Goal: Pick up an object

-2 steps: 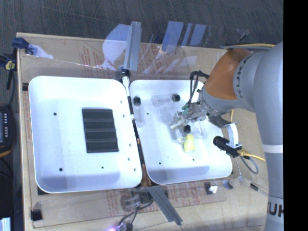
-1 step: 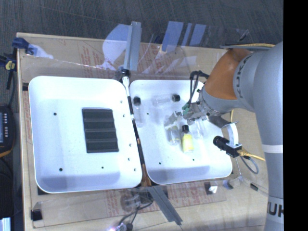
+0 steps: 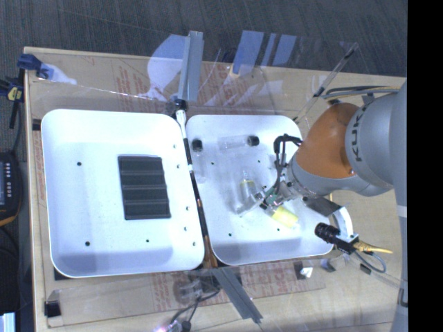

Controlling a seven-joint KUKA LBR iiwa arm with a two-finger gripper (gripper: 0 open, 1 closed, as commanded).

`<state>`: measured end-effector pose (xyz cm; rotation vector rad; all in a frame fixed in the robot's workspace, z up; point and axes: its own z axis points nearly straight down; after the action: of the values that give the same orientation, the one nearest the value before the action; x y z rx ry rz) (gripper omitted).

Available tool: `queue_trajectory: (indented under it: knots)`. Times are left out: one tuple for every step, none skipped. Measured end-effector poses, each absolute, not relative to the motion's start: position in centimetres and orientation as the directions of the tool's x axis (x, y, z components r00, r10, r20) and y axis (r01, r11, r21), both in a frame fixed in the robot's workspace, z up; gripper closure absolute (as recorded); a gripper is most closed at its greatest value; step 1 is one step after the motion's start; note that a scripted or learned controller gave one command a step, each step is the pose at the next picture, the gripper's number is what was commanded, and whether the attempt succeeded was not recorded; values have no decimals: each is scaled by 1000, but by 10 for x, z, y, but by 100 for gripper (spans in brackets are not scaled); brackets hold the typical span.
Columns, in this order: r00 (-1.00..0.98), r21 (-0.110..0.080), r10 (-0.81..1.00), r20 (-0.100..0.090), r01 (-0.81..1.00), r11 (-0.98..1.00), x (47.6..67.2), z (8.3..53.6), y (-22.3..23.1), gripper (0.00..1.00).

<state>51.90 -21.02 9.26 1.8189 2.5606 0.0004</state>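
The left bin [image 3: 62, 185] holds a dark ribbed block [image 3: 144, 187]. In the right bin [image 3: 221, 247], the gripper [image 3: 268, 200] sits beside a yellow object [image 3: 285, 217] and blurry clear items [image 3: 245, 194]; nothing shows its state. "KU" is legible on the arm [image 3: 360, 144].

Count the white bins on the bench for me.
2. The left bin holds a dark ribbed block. The right bin sits right beside it, with the gripper low inside among small items.
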Motion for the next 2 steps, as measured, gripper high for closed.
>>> queue_trajectory:
  knots:
    - [-334, 0, 943, 0, 943, 334, 519, 102, -210, 100]
    - [-338, -1, 941, 1, 941, 338, 612, 92, -209, 100]
